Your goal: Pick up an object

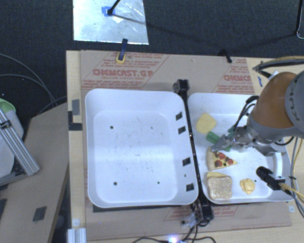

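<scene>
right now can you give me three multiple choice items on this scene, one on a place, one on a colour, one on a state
1. Which bin holds the toy food?
A. the left bin
B. the right bin
C. both bins

2. What colour is the block above the pizza slice?
A. yellow
B. blue
C. black

3. Where is the gripper?
A. over the left bin
B. off the bench
C. low in the right bin by the pizza slice

Key:
1 B, the pizza slice, toast and yellow block all lie in the right bin.
2 A, it is pale yellow.
3 C, the gripper sits just above the pizza slice.
</scene>
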Tool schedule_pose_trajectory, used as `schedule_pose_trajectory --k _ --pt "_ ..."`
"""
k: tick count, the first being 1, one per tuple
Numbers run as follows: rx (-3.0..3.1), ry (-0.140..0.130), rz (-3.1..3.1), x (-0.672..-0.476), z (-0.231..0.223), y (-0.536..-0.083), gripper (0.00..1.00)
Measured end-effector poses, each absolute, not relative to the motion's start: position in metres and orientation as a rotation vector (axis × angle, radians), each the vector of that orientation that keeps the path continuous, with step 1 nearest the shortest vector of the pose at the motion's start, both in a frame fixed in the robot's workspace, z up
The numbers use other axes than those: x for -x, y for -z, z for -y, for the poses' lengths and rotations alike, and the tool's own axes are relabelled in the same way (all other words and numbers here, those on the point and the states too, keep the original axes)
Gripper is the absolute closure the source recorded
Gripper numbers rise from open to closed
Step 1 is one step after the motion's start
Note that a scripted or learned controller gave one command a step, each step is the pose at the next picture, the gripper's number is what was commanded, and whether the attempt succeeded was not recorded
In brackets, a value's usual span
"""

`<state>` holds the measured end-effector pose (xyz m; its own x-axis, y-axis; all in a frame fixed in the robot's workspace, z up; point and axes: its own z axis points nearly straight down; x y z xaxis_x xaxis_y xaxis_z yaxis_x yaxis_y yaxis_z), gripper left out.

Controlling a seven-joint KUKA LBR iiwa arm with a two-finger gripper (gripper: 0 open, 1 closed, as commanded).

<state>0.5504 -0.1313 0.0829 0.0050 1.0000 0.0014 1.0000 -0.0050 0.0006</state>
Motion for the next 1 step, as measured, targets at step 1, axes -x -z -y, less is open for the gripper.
schedule_pose_trajectory --k 1 --pt "2.220 0.002 2.221 -0.4851 0.1067 -0.1524 0.00"
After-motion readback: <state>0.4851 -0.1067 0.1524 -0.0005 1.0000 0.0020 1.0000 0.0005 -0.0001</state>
